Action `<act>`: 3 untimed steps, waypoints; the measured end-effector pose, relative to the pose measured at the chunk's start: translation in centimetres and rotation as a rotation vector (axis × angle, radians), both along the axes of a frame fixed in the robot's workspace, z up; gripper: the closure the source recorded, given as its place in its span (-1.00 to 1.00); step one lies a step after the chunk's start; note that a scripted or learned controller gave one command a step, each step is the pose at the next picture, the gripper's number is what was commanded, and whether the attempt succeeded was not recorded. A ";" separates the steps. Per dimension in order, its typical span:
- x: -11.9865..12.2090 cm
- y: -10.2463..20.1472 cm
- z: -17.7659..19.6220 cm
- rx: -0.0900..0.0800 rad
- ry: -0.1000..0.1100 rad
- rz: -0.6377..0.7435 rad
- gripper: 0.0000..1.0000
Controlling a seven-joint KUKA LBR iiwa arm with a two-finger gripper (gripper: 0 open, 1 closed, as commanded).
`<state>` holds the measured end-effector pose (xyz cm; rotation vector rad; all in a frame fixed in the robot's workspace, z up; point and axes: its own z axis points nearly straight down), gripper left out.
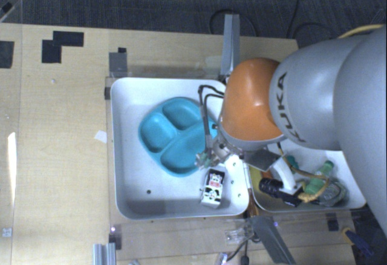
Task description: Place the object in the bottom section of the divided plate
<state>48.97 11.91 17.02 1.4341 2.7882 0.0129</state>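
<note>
Blue divided plastic plate [172, 135] sits centre-frame with nothing in it. Gripper [210, 160] hovers at its lower-right rim, grip state unclear; small black-and-white box [213, 187] lies just below, unplaced.

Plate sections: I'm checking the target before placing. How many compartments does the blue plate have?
3. On the blue divided plate: one at upper right, one at left, one larger at the bottom by the gripper. The arm may cover part of the rim.

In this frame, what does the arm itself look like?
The arm is bulky, rounded and glossy grey, with "KUKA" lettered in dark grey along one link and a domed orange band above the wrist. Thin black cables loop beside the band, and grey metal parts sit below it.
</note>
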 end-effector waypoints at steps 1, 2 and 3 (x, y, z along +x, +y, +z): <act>5.8 3.2 11.7 -0.005 0.000 0.333 1.00; 1.5 6.0 -0.2 -0.004 0.005 0.297 1.00; 0.4 9.4 -7.6 0.000 -0.017 0.361 1.00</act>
